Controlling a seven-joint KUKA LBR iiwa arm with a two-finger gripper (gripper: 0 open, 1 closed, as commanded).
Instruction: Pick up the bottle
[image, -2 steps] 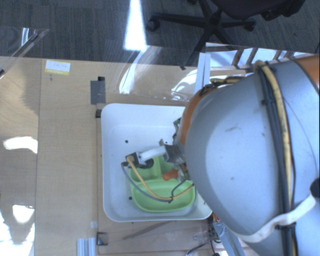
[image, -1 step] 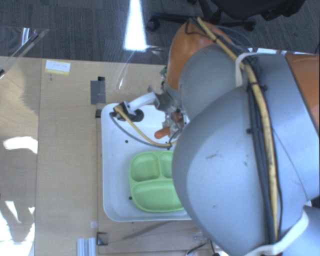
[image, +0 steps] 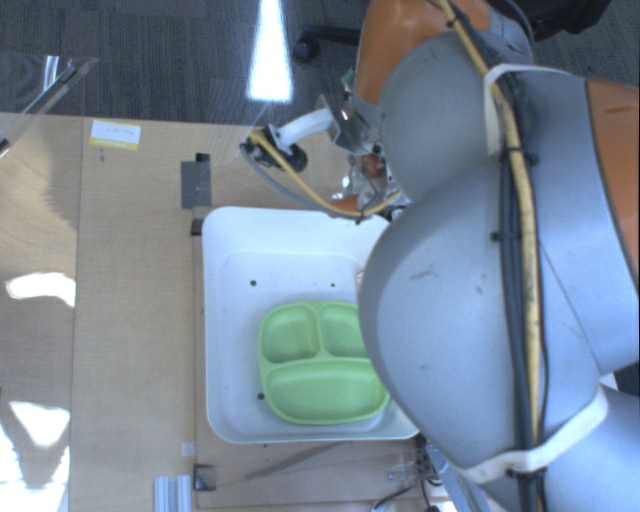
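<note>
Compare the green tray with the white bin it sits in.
The tray is pale green; the bin is white. The tray is split into three compartments, two small over one long; the bin has one open floor. The tray is smaller and lies on the bin's floor, toward its near edge, with bare white floor showing beyond it. Both are shallow, with rounded corners, and both are partly hidden by the grey arm on the right.

What may be the bottle (image: 368, 176) is a small, blurred reddish-brown and clear shape just past the far rim of the white bin (image: 225, 330), near its far right corner, mostly hidden behind the grey arm (image: 470, 300), its pose impossible to tell.
</note>
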